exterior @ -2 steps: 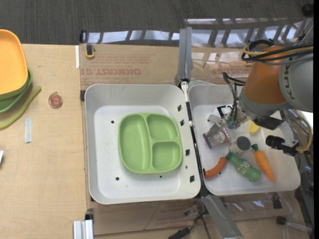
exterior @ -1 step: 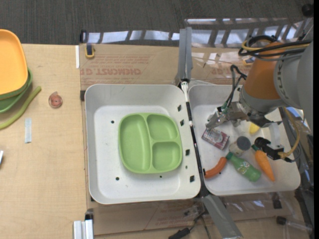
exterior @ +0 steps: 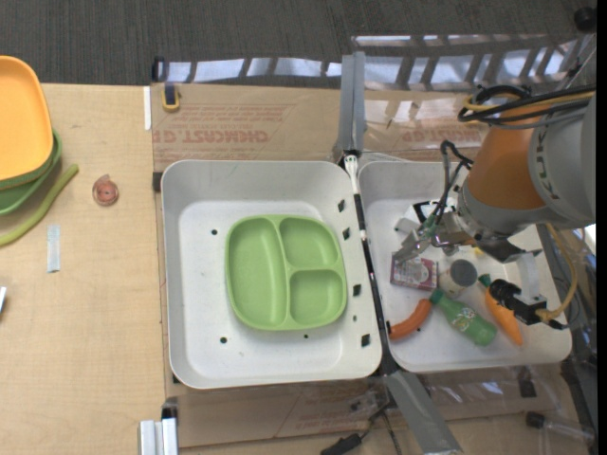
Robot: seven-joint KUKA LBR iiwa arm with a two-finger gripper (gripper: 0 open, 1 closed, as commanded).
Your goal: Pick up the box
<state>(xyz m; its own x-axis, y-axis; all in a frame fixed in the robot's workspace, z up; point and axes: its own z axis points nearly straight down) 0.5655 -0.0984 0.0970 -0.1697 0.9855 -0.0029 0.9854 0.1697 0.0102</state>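
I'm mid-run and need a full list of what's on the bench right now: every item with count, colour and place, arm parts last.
Bins: 2, white, side by side; left bin, right bin.
Divided plate: 1, light green, three compartments, middle of the left bin.
Box: 1, small, pinkish, left part of the right bin, just below the gripper.
Bottle: 1, green, lying in the right bin.
Carrots: 2, orange, right bin; one near the front edge, one at the right.
Plates: stacked, orange on green, far left.
Round piece: 1, pink, on the bench.
Arm: 1, grey with orange band, over the right bin.
Gripper: 1, above the box.
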